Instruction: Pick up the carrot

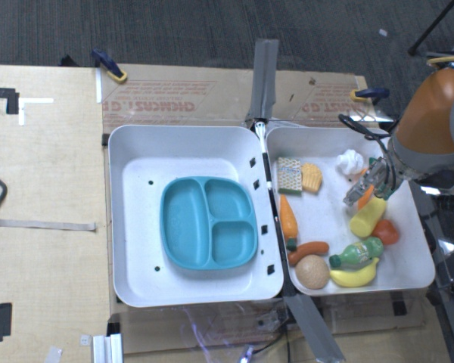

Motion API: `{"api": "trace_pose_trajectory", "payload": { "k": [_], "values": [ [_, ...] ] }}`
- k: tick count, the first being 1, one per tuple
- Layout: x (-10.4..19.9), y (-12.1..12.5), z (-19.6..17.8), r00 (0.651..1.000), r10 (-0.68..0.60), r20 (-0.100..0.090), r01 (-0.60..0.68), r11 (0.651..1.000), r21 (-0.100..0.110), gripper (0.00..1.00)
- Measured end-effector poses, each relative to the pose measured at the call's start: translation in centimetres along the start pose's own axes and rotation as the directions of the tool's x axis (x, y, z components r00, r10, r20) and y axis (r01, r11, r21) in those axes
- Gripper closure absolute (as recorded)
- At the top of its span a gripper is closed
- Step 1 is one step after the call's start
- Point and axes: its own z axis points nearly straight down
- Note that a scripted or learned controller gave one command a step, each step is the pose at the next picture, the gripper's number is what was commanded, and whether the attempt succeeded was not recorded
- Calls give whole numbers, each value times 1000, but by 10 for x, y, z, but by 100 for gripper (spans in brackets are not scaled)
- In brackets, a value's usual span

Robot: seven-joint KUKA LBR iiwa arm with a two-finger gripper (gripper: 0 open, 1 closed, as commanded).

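Nearest: banana (353,277) and potato (312,271) at right bin's (420,267) front edge. Carrot (287,217) flat along that bin's left wall, apart from gripper (367,190). Gripper low at right side, above yellow bottle (367,215); open or closed, cannot tell. Blue tray (209,222) in left bin (129,203).

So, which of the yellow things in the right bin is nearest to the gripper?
The yellow bottle, just below the gripper. The banana lies at the bin's front edge, and the yellow corn piece lies further left.
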Motion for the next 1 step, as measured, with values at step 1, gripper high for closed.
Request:
{"api": "trace_pose_trajectory", "payload": {
  "k": [1],
  "values": [
    [55, 29, -89, 996, 86, -6, -86, 996, 2, 100]
  ]
}}
